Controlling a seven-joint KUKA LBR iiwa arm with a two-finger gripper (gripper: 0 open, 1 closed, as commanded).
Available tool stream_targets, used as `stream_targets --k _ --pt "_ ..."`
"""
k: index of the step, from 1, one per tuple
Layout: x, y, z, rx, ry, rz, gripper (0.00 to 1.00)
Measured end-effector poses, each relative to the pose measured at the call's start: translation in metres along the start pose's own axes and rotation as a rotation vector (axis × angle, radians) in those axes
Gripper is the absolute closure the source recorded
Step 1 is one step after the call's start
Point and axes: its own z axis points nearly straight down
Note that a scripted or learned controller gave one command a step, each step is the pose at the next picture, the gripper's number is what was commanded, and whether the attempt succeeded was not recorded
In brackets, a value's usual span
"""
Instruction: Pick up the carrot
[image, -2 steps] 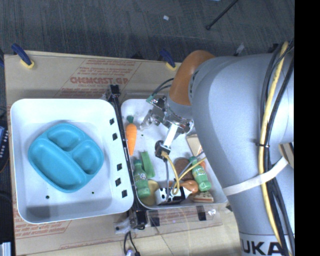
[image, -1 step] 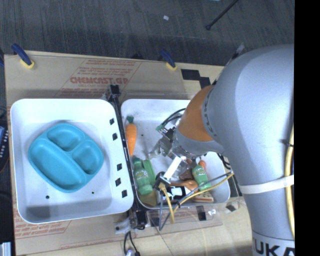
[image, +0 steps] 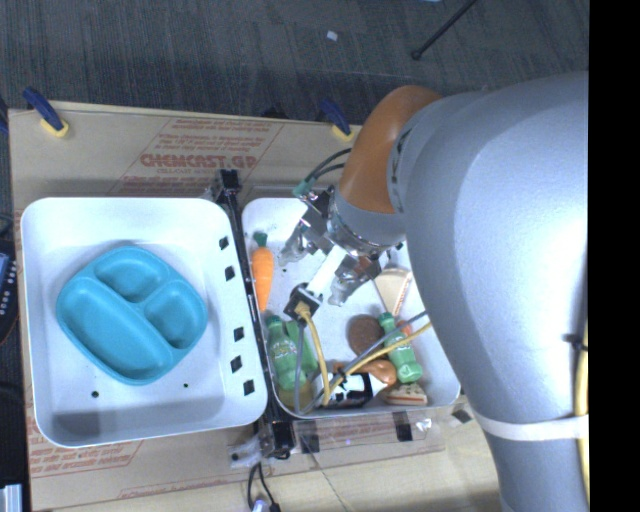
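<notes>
Camera view: my gripper (image: 322, 266) hangs over the right bin (image: 262, 214), jaws spread wide, holding nothing.
I see the carrot (image: 262, 277) lying along that bin's left wall, just left of the fingers.
</notes>
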Motion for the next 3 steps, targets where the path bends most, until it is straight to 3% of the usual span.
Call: stream_targets --k 1,2,3 --pt "0.036 -0.015 0.004 0.002 -0.009 0.146 0.00" --pt "-0.017 -0.018 -0.087 -0.001 -0.005 0.166 0.00" --pt "-0.060 0.022 0.033 0.009 -0.016 0.110 0.00"
